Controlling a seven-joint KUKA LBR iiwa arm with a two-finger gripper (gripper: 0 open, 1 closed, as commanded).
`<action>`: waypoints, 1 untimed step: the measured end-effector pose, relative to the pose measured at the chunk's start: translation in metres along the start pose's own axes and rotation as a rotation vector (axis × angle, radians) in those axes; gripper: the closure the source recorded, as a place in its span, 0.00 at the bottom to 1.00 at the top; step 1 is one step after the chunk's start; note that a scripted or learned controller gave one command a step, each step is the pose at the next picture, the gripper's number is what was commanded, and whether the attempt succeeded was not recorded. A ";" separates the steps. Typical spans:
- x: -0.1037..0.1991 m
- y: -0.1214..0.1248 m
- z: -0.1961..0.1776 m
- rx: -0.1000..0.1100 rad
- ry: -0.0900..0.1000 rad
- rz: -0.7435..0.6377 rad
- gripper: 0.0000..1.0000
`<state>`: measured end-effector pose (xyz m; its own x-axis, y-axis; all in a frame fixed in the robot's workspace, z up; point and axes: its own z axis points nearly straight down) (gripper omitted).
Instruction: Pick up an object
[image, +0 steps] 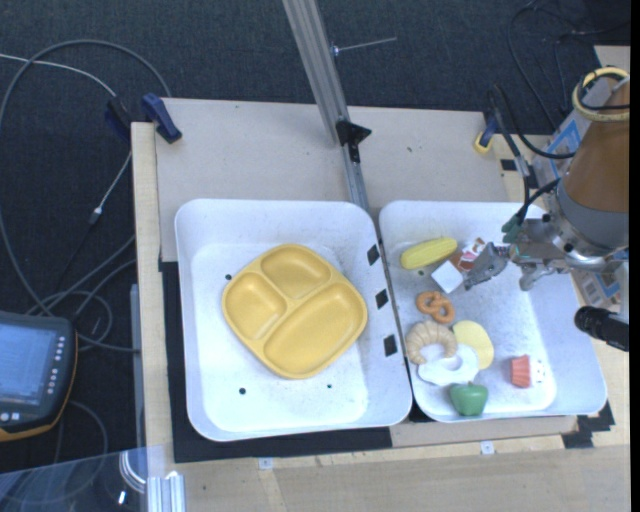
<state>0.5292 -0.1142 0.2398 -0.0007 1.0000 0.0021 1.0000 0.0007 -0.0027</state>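
Observation:
The right bin (560, 330) holds several toy foods: a yellow corn cob (428, 252), a brown pretzel (435, 305), a croissant (429, 340), a yellow lemon (477, 342), a green pepper (468, 399) and a red-and-white piece (523, 372). My gripper (505, 272) hangs over the upper middle of this bin, right of the corn cob and beside a small red-and-white item (468, 256). Its two fingers are spread apart, open, with nothing between them.
The left bin (200, 300) bears a yellow divided plate (295, 310). A metal pole (330, 90) slants down to the gap between the bins. A white scrap (447, 372) lies between croissant and pepper. Bare floor of the right bin shows right of the pretzel.

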 end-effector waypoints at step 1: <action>0.000 0.000 0.000 0.000 0.000 0.000 0.00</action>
<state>0.5293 -0.1142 0.2398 -0.0007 1.0000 0.0018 1.0000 0.0007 -0.0022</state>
